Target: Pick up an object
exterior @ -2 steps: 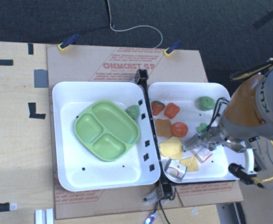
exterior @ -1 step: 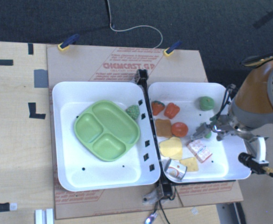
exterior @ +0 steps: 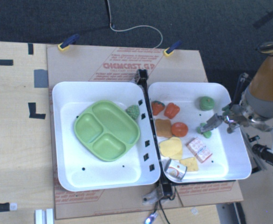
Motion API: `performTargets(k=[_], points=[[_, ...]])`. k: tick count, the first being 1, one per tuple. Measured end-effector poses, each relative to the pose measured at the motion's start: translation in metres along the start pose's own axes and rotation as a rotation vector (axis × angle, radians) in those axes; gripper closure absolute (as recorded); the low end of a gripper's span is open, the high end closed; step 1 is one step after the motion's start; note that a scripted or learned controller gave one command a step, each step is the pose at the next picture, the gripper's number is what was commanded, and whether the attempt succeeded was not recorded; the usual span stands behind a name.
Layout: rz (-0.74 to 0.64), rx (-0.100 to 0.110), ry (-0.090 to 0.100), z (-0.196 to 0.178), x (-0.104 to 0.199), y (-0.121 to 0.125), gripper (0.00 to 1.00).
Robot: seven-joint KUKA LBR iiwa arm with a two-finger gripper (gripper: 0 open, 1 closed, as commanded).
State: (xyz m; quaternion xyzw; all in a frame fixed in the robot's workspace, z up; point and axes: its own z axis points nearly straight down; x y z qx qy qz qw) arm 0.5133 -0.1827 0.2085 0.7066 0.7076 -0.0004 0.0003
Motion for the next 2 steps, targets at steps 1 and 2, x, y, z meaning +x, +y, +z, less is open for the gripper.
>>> performTargets(k=[1, 2], points=[[-0.001, 0.003, 0.002, -0.014, 0.000, 0.001, 1.00], [-0.006, 0.004, 0.003, -0.021, 0.050, 0.012, 1.00]])
